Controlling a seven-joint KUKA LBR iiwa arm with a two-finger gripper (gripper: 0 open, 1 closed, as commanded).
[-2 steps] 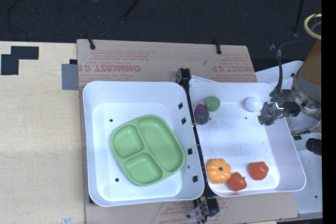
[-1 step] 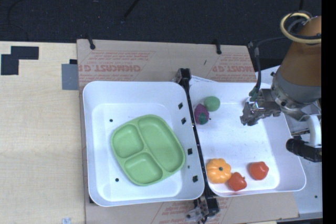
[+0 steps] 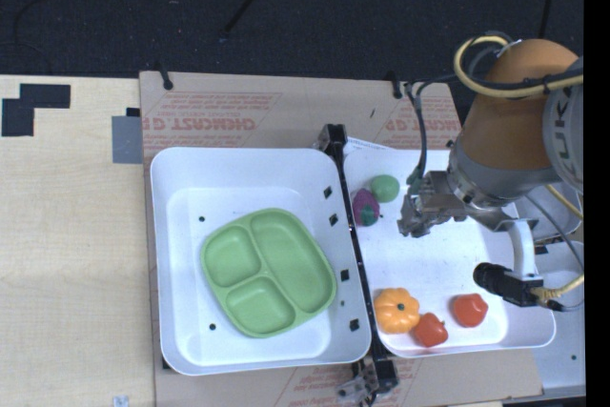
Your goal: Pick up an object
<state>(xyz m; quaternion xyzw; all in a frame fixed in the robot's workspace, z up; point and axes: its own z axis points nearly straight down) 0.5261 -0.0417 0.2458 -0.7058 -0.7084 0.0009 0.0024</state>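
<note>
**Kid:** What sits closest to us?

**Me:** In the right bin, along the near rim, I see an orange pumpkin toy. A small red toy touches it, and a red tomato toy lies just beside that. They crowd the near edge, so I have little room there.

**Kid:** And the other bin?

**Me:** The left bin holds a green plate with three sections. Bare white floor runs all around it.

**Kid:** Where is the open room?

**Me:** The middle of the right bin is bare white floor. Farther back, a purple toy lies against the wall between the bins, and a green ball sits just behind it.

**Kid:** What is the claw doing?

**Me:** The claw hangs over the bare middle, near the purple toy but apart from it. I see nothing pinched in it. It is dark and small, so I cannot tell if it is spread or pressed together.
</note>
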